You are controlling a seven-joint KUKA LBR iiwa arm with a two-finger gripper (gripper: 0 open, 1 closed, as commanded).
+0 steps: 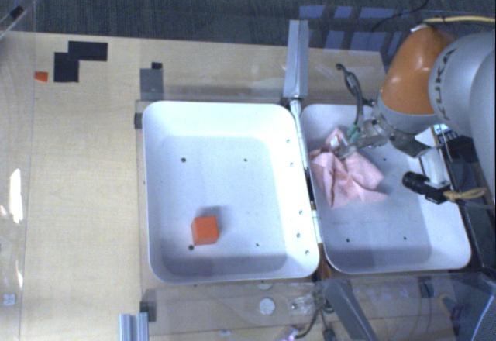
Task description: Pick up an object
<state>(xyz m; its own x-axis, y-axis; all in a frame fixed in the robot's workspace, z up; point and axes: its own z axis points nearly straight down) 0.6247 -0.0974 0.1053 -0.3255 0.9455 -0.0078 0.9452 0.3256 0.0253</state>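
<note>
The jaws (346,142) are down at the upper edge of a crumpled pink cloth (350,175); whether they are apart, together or pinching the fabric cannot be told at this size. The cloth lies bunched in the upper left part of the right shallow white plastic bin (403,242), close to the wall it shares with the left white bin (232,130). In the left bin a small orange cube (205,230) sits near the lower left corner. Both bins rest on the pale wooden desk (77,177).
</note>
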